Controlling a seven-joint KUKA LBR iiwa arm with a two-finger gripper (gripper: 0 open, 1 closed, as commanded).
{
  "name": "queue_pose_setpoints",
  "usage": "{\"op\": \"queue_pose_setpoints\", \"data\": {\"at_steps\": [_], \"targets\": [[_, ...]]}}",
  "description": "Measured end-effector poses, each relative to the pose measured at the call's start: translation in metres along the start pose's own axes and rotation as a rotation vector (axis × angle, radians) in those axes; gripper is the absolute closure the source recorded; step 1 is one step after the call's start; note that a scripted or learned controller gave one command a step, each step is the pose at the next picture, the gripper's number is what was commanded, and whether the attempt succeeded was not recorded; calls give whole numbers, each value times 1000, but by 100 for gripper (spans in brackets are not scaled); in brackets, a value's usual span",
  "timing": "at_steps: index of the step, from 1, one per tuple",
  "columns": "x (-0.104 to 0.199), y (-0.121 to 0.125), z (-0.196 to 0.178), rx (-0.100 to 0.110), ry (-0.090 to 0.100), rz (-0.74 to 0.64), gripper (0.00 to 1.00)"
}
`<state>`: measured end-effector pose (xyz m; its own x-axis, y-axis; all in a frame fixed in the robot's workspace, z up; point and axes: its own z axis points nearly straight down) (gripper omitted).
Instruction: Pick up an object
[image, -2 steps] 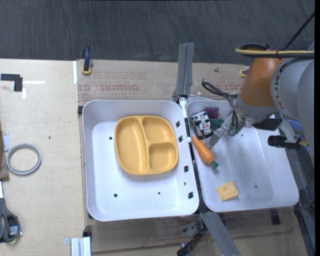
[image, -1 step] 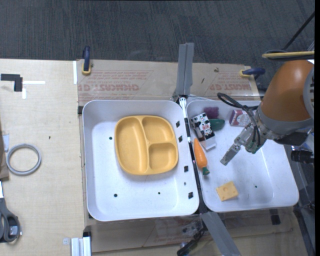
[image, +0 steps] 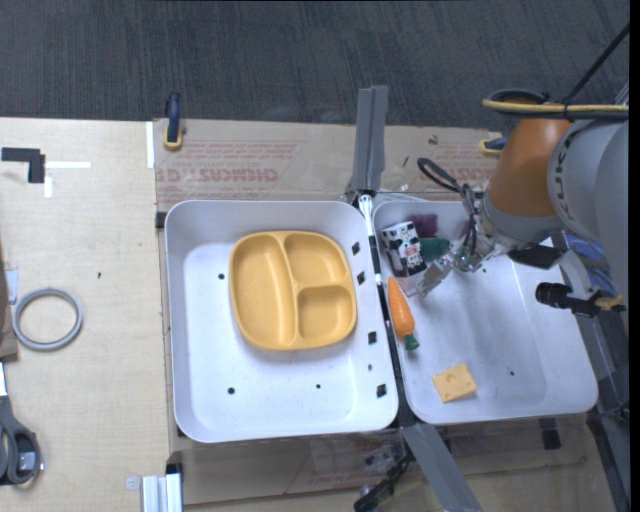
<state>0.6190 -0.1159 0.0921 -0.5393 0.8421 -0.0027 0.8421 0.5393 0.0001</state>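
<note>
The gripper (image: 437, 272) is down in the right bin (image: 520, 340), hovering near the back left corner next to a black-and-white item (image: 402, 246) and something green (image: 434, 246). Honestly can't tell if it's grabbed anything. Carrot (image: 401, 310) lies along the left wall, cheese wedge (image: 454, 383) sits near the front.

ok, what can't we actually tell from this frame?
- Gripper: small and dark in the camera view; no telling whether anything sits between its fingers.
- Black-and-white item and purple thing in the right bin: too small and crowded to identify; the green piece partly overlaps them.
- Arm: cut off by the right edge.
</note>
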Motion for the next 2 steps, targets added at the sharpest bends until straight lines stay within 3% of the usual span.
{"op": "queue_pose_setpoints", "data": {"at_steps": [1, 2], "targets": [[-14, 39, -8, 0, -1, -72, 0], [-44, 21, -81, -3, -3, -486, 0]]}}
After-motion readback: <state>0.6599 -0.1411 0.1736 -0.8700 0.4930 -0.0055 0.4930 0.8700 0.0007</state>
